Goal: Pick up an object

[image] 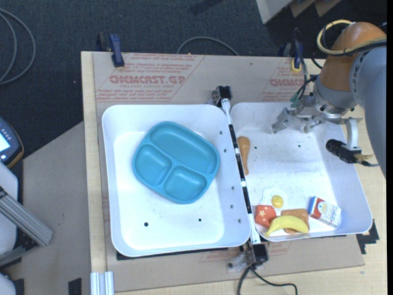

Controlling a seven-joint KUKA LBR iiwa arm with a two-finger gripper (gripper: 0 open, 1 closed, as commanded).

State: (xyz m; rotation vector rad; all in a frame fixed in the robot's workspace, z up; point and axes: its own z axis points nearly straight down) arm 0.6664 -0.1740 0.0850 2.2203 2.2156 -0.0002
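Observation:
My gripper (293, 119) hangs over the far edge of the right bin (344, 183), fingers spread apart with nothing between them. Well below it, in the bin's near corner, lie a yellow banana (287, 226), a brown bread-like piece (296, 214), a red object (264, 214), a small yellow-orange piece (277, 201) and a small white carton with red and blue print (323, 211). An orange carrot-like item (244, 150) rests against the bin's left wall.
The left bin (123, 226) holds a blue divided plate (176, 161). A black part of the arm (341, 150) sticks out over the right bin's right side. Cables and clamps (114, 45) sit along the bench's far edge.

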